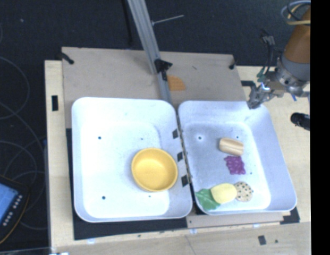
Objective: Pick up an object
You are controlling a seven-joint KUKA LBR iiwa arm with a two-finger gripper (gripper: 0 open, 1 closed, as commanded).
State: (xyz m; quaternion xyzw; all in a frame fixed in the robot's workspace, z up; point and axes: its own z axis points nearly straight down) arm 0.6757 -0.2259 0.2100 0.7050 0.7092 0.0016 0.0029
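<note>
Worktop (56, 142): pale wood surface carrying two shallow white bins side by side, touching along their inner edges.
Front of right bin (271, 142): green leaf-shaped piece (205, 198) at the near left corner, yellow rounded object (223, 193) lying partly on it, round speckled cookie-like item (243, 191) touching the yellow object's right side.
Middle of right bin: purple grape-like cluster (235, 165), just beyond the cookie; tan cylindrical piece (231, 146) lying on its side just behind the cluster.
Left bin (101, 126): yellow bowl (154, 169) standing upright, towards the near right part of the floor, close to the divide between bins.
Hand (254, 101): at the far right corner of the right bin, over its rim, well apart from every object. Nothing is seen between the fingers; how far they are spread cannot be told from this view.
Arm (297, 49): orange band above the wrist, entering from the right.
Far side: grey metal rail (145, 33) slanting up from the junction of the bins.
</note>
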